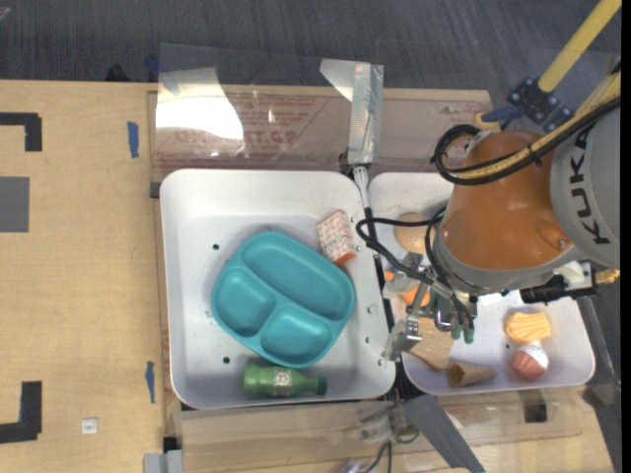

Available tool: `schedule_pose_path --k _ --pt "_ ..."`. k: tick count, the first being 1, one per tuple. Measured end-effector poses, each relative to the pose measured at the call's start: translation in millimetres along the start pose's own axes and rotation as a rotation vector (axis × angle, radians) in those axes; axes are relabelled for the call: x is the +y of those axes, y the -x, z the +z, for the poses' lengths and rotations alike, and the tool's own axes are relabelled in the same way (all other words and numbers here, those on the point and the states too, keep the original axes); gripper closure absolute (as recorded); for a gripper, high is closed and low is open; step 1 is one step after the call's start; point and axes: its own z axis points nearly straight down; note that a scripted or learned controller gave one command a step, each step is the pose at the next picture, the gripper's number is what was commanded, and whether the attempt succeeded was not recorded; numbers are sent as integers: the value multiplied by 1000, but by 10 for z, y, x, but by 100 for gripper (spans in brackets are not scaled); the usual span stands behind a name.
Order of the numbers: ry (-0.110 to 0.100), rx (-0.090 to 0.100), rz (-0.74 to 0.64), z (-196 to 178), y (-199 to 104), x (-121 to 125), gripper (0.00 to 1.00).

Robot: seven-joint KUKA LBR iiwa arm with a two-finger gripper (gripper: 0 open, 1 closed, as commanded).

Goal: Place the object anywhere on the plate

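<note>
— Bottle first: green bottle [283, 380] lying on its side at the near edge of the left bin [187, 264], just in front of the teal plate [284, 296]. What sits in the near part of the right bin [582, 363]?

— Brown cone-shaped piece [463, 371] near the front wall, and further right a pink-and-white toy [529, 362] with a yellow toy [527, 325] just behind it.

— And the gripper [431, 315]?

— It hangs over the left part of the right bin, close to the wall between the bins, under the orange band [503, 205]. Whether the fingers are spread or pressed together, I cannot tell; cables and metal parts clutter that spot. Nothing is clearly pinched between them.

— The plate itself?

— Three compartments, sitting in the middle of the left bin. Nothing rests on it.

— Farther back?

— A small white-and-red packet [336, 236] lies just beyond the plate's far right corner, touching or nearly touching its rim. Beyond the bins, a clear plastic sheet [246, 116] covers the wooden surface [69, 264].
</note>
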Motion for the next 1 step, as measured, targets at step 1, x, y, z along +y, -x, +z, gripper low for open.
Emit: schedule_pose_path --k 1 --pt "1 -17 -115 -1514 667 -170 0"
